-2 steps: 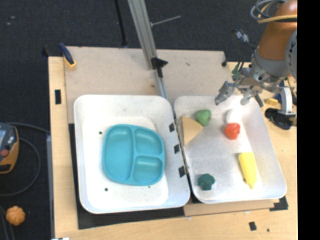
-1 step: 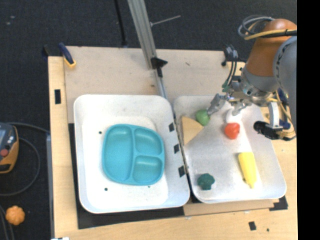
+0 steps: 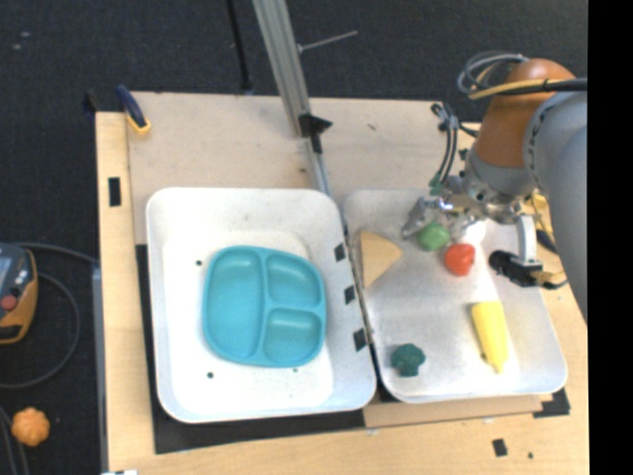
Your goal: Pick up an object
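The tool (image 3: 435, 216) is low in the right bin (image 3: 435, 379), touching the green object (image 3: 432, 236) beside the red one (image 3: 459, 259). Its state I cannot tell. It should center on green, avoiding red.

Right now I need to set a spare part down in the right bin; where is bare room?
Bare floor lies between the tan wedge, the dark green piece and the yellow banana. The far end is crowded: gripper, light green ball, red ball.
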Robot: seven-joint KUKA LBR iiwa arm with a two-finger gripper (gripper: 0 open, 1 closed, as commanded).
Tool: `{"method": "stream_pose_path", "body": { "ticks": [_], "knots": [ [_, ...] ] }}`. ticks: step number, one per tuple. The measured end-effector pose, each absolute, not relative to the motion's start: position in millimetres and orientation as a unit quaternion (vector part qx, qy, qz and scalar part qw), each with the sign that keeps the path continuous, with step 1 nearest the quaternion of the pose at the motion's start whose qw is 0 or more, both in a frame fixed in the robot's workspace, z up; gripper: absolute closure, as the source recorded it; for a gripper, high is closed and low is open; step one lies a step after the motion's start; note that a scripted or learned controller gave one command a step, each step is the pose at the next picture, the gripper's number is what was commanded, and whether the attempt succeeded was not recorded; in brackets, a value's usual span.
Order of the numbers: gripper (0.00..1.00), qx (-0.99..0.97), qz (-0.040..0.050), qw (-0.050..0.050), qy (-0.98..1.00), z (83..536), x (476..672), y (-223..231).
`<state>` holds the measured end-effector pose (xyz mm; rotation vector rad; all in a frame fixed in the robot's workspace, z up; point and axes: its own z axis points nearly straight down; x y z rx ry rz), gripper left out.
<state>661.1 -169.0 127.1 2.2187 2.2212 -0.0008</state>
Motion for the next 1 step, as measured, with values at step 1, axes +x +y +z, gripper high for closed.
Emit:
{"method": "stream_pose_path", "body": {
  "ticks": [1],
  "knots": [
    [1.00,0.707,-0.0023,0.000,0.708,141.9,660.3,-170.7]
  ]
}}
